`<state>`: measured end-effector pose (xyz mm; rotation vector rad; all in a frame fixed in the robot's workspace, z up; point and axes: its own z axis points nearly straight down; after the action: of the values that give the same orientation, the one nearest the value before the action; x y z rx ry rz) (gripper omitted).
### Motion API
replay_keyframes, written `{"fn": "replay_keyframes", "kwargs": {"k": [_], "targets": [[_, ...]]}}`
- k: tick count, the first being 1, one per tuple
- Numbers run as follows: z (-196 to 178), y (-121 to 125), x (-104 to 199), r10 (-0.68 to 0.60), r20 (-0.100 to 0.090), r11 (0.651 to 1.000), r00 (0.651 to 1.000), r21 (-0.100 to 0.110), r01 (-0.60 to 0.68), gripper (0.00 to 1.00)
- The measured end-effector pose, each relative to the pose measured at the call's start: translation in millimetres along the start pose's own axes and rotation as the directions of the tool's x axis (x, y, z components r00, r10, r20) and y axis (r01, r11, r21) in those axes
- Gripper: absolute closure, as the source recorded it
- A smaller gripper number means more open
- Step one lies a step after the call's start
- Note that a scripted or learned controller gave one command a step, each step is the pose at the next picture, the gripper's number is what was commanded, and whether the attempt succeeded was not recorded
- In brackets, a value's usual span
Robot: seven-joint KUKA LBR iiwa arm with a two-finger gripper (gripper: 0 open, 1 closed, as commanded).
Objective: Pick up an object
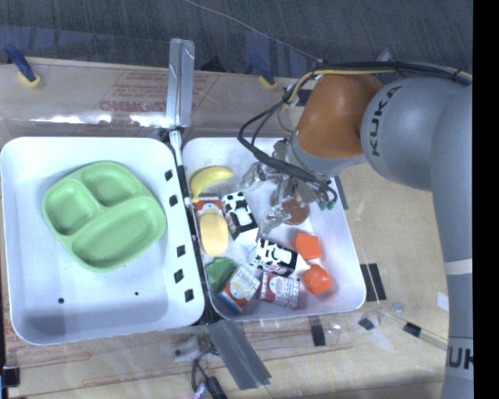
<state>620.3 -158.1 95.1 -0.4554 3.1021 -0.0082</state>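
The right bin (349,260) holds a heap of small items: a yellow banana (209,177), a pale yellow block (214,233), two black-and-white patterned pieces (239,212) (274,256), an orange block (308,245), an orange ball (318,279), a green piece (219,271), a small carton (243,285) and a red-and-white can (279,290). My gripper (279,196) hangs low in the upper middle of this bin, just left of a brown round thing (297,214). Nothing clearly sits in its grasp.
The left bin (33,306) carries a green divided plate (106,213). A metal divider bar (180,81) stands between the bins at the back. The orange wrist band (337,115) and grey arm (424,131) overhang the right bin's far right corner, with black cables looping off.
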Motion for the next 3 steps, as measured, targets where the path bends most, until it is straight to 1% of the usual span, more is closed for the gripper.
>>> {"fn": "replay_keyframes", "kwargs": {"k": [1,2,3], "targets": [[-3.6,42.3,-5.2,-0.037,-0.008,0.999,0.999,0.015,0.037,0.0],[-34.5,-12.5,-1.7,-0.413,0.0,0.911,0.911,-0.004,0.413,0.0],[-15.8,69.9,1.8,-0.44,0.024,0.898,0.898,0.021,0.44,0.0]]}}
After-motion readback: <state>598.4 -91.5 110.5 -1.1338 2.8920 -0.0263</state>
